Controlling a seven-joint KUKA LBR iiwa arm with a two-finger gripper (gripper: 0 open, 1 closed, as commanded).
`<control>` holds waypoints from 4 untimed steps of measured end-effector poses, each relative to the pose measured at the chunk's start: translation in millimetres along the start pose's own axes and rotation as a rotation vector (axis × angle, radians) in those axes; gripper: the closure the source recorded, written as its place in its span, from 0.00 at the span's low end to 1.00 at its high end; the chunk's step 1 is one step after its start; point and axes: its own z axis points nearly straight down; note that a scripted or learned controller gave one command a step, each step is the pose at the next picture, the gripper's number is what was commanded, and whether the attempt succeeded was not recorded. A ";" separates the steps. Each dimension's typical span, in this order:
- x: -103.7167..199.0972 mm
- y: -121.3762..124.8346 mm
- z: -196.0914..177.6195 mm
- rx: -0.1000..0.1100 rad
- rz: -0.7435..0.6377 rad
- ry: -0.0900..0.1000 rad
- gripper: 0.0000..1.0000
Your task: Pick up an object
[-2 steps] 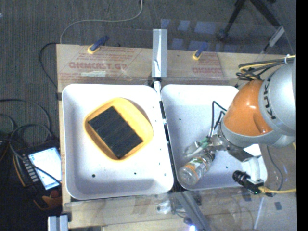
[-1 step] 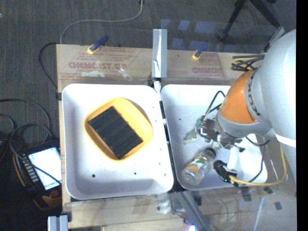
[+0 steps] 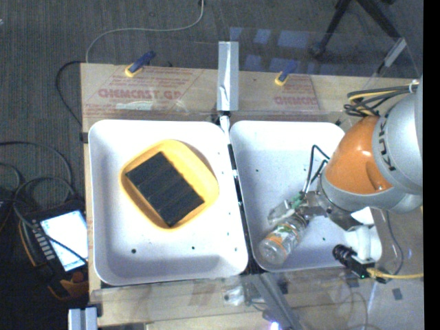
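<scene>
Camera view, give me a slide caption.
Arm reaching into right bin over a clear bottle; yellow dish sits in left bin.

A: Can you make out the hand [image 3: 311, 208]?

B: Barely. The arm [image 3: 375, 163] covers most of it, and its fingers are too small and cluttered to read.

A: And the bottle [image 3: 282, 238]?

B: Its upper end blurs into the hand, so contact is unclear. The arm also hides the right bin's [image 3: 275, 150] far corner and runs off the right edge.

bottle [image 3: 283, 236] beside arm [image 3: 368, 170], bin wall [image 3: 232, 158] close
</scene>
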 end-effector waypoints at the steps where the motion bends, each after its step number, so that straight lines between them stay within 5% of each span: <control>1: 0.3 1.9 -9.8 -0.004 0.000 0.000 1.00; 2: 0.8 1.8 -9.8 -0.003 0.000 0.001 0.00; 3: 15.1 -4.3 -0.4 0.001 -0.148 -0.005 0.00; 4: -28.6 -6.9 0.4 0.005 0.180 0.004 0.00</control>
